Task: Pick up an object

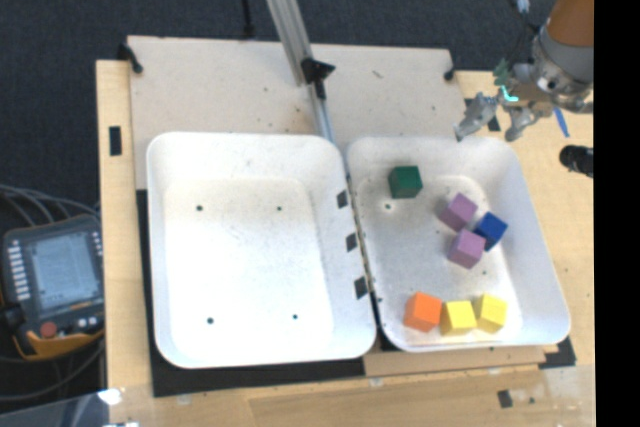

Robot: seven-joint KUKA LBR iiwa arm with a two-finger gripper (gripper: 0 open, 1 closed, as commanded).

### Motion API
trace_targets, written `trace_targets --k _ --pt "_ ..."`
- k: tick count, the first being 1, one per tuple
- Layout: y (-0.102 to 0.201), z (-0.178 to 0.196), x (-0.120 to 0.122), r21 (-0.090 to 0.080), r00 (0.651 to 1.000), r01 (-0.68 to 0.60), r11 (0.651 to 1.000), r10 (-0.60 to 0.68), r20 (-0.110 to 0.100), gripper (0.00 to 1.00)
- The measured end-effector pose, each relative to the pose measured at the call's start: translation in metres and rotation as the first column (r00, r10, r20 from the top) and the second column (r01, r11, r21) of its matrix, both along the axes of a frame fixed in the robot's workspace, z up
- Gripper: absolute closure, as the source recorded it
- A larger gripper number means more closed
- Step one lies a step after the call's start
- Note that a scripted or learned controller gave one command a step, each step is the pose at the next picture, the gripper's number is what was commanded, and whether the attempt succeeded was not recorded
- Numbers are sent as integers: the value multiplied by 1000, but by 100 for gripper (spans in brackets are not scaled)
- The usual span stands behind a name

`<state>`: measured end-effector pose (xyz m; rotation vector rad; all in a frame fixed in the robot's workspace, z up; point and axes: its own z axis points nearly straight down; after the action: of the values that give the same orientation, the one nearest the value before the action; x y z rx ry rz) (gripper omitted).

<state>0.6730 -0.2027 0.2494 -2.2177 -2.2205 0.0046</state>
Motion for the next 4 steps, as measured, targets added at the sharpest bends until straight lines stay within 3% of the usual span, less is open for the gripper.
trace_targets --k 1,4 --pt "0 3 1 -3 1000 -4 1000 4 4 0" --pt "-2 -143 -21 -2 1000 1 1000 -1 2 0"
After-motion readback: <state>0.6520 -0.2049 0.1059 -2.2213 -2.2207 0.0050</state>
